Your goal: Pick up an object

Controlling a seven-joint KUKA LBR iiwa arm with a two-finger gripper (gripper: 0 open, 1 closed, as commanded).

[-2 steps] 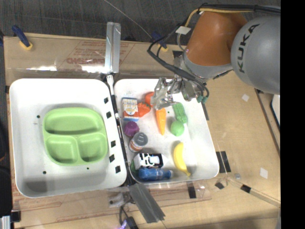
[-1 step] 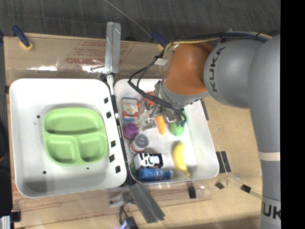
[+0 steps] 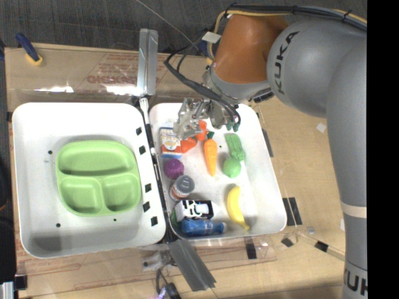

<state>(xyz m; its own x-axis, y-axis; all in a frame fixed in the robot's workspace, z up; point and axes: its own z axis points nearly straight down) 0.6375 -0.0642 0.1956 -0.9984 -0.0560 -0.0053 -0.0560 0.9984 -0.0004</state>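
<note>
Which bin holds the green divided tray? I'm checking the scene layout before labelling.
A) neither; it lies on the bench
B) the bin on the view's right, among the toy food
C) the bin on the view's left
C: the green divided tray lies alone in the left bin, while the banana, carrot and other small items sit in the right bin.

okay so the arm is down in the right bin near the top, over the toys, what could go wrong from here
1. Crowding: the gripper sits among a carton, an orange-red item and the carrot, so it may nudge or catch two things, or close on none.
2. The gripper is close to the bin's top wall; a pushed item could jam against it.
3. The purple ball and banana look rounded and could roll or slip if bumped.
</note>
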